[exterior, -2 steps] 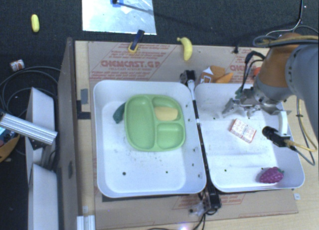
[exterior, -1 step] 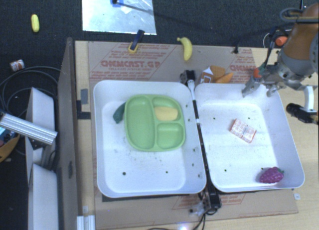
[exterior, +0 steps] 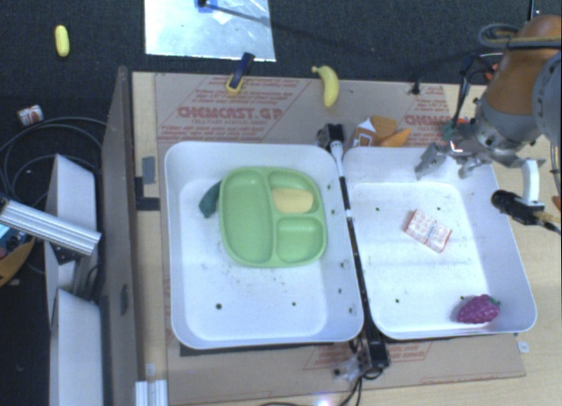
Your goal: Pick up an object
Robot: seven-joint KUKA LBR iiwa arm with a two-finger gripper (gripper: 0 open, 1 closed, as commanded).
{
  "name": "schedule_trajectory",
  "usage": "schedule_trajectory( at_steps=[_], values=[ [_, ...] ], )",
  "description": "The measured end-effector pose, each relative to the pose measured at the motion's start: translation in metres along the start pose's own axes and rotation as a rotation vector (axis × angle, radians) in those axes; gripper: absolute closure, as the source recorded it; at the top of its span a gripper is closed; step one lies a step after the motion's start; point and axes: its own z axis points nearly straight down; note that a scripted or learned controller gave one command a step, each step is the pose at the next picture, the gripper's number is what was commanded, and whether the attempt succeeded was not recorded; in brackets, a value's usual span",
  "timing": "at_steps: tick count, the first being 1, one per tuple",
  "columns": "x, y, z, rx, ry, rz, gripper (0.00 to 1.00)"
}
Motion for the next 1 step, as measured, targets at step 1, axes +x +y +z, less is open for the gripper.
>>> schedule_trajectory(
  at_steps=[1],
  values=[
    [-0.0003,0.0001,-0.0003,0.000,0.000,0.000,0.00]
  ],
)
